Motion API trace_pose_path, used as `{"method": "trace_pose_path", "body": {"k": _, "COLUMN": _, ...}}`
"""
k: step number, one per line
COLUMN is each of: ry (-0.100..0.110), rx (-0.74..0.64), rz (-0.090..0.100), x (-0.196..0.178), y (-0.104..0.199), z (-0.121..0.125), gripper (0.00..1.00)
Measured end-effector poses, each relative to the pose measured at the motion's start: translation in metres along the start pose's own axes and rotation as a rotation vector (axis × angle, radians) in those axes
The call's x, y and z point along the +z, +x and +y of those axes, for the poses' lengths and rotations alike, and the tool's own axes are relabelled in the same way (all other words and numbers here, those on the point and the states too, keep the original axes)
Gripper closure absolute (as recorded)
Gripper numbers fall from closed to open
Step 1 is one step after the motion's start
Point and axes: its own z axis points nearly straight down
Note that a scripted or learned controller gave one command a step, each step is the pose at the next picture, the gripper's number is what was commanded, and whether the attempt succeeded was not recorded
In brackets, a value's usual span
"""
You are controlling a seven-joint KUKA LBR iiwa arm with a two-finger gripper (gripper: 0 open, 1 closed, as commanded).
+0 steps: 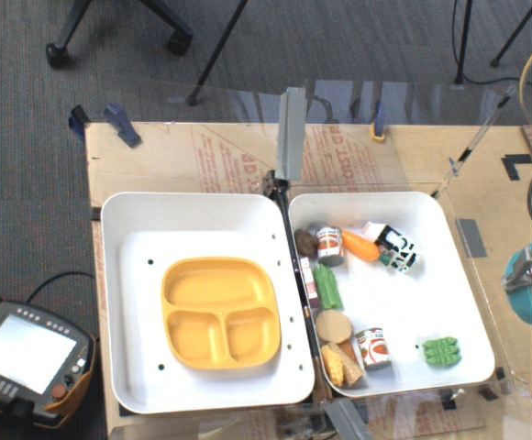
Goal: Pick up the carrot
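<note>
The carrot (360, 246) is a small orange piece lying in the upper part of the right bin (431, 211), between a small red-labelled can (329, 245) on its left and a black-and-white toy block (396, 247) on its right. It touches or nearly touches both.
The left bin (133, 246) holds a yellow divided plate (220, 312). In the right bin lie a green vegetable (326, 286), a tan round piece (333, 325), a corn cob (338, 365), a second can (372, 348) and a green ridged item (440, 351). A tablet (23, 356) sits at bottom left.
</note>
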Motion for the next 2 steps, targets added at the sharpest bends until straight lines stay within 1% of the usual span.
{"method": "trace_pose_path", "body": {"k": 2, "ry": -0.012, "rx": 0.023, "rz": -0.014, "x": -0.0112, "y": 0.0006, "z": -0.0026, "gripper": 1.0}}
